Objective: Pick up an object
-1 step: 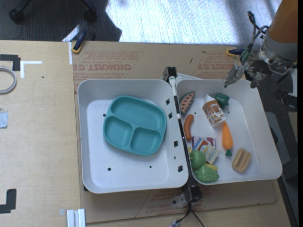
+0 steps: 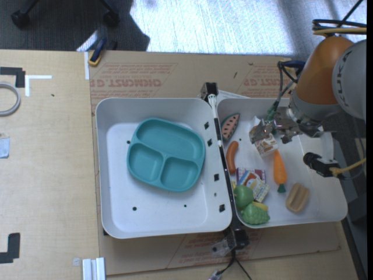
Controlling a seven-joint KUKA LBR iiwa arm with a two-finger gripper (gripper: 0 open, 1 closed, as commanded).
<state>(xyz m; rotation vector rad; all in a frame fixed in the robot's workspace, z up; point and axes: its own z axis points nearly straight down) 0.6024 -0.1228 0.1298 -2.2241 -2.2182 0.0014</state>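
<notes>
While the tool (image 2: pixel 269 134) hangs just above the small orange plastic carrot (image 2: pixel 280 168), its grip state cannot be determined.

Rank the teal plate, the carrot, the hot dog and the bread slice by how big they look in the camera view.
1. Teal plate, by far.
2. Carrot and hot dog, alike in length.
3. Bread slice, shorter but wider, so a close call.

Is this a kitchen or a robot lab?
Probably a robot lab. A robot arm reaches over two white bins of toy food, like a carrot, on a bench, with an office chair nearby.
</notes>
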